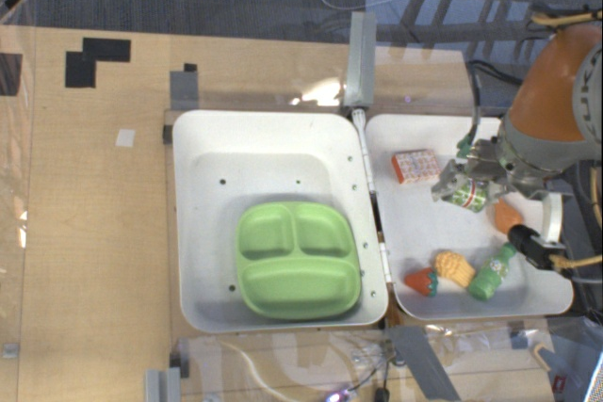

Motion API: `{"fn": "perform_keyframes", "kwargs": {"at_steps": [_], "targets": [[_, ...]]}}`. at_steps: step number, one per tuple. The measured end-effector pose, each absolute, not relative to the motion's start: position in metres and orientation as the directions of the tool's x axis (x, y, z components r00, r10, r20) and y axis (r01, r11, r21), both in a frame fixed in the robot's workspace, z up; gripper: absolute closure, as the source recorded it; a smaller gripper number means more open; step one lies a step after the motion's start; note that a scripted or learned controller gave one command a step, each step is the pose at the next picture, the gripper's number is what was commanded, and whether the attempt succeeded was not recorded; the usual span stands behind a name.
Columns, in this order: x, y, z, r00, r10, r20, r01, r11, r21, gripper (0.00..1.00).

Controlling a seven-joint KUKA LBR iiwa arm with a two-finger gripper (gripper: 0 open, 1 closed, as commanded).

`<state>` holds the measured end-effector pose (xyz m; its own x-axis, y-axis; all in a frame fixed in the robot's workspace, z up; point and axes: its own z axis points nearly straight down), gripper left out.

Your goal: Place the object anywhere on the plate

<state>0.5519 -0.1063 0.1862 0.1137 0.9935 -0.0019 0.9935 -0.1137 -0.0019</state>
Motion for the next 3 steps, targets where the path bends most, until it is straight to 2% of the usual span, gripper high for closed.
{"fn": "perform_keyframes", "kwargs": {"at_steps": [1, 2, 3], "targets": [[0.508, -0.015, 0.218, 0.088, 0.996, 0.000, 0.996, -0.088, -0.002, 1.00], [0.489, 0.039, 0.201, -0.007, 1.000, 0.000, 1.000, 0.007, -0.002, 1.00], [0.489, 0.038, 0.201, -0.005, 1.000, 0.000, 1.000, 0.005, -0.002, 0.00]]}}
